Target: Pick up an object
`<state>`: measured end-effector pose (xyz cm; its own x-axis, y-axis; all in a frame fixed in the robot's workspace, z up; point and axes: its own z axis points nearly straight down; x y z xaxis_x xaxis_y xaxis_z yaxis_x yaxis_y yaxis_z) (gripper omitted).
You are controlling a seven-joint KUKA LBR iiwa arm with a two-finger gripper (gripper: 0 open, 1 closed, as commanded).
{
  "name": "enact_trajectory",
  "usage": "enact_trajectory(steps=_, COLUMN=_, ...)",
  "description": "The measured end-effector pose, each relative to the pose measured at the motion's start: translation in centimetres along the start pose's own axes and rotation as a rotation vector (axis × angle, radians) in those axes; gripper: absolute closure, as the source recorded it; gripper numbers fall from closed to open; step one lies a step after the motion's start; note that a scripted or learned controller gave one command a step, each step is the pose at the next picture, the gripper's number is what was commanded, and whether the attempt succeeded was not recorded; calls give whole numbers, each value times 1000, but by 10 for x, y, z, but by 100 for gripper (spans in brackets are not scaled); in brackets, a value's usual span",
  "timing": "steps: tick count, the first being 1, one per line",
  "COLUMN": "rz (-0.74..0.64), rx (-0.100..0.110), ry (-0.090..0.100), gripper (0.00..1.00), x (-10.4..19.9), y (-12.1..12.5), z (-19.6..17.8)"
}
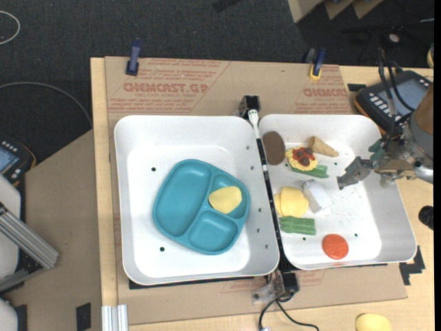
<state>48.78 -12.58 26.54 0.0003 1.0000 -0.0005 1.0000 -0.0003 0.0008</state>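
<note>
Nearest me in the right bin (393, 250) sits a red disc (335, 246), with a green piece (297, 225) just left of it and a yellow lump (292, 201) behind that, touching a small pale block (318, 197). In the left bin (131, 205), a blue divided plate (196, 205) carries a yellow piece (225, 198) in one compartment. Farther back on the right lie a pizza-like toy (303, 158), a tan wedge (322, 145) and a brown oval (273, 147) by the dividing wall. The gripper (349, 175) hangs over the middle of the right bin, nothing visibly in it; how wide it stands I cannot tell. The things are crowded, so I reckon a descent here could land on bare floor or nudge the pale block aside instead of catching it.
</note>
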Motion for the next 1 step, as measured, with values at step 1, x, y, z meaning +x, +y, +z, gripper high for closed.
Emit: enact_trajectory(steps=1, rz=-3, rx=-21, ry=-4, gripper=0, x=12, y=-7, z=-184)
